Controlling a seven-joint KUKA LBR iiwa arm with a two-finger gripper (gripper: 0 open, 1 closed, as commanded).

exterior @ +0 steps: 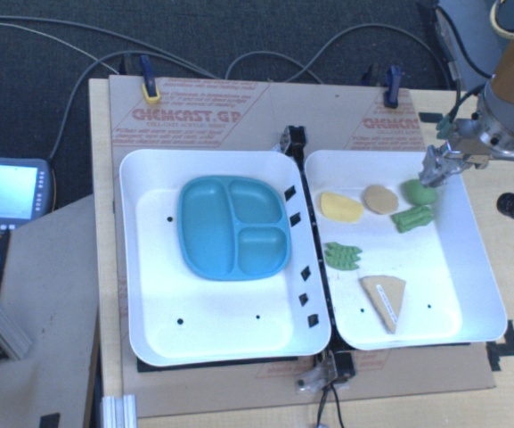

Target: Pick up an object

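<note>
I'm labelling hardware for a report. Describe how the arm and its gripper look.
The arm is grey-blue with an orange-tan band above a silvery wrist. Dark cables run alongside it. The gripper is small, metallic grey, with thin fingers.

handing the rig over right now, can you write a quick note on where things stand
Gripper: at the right bin's far right corner, just above a green piece; nothing visibly between its fingers.
Right bin: yellow piece, tan round piece, second green piece, ridged green piece, tan wedge.
Left bin: blue divided plate.
Done: nothing lifted yet.
Left: grasp and lift one object.
</note>
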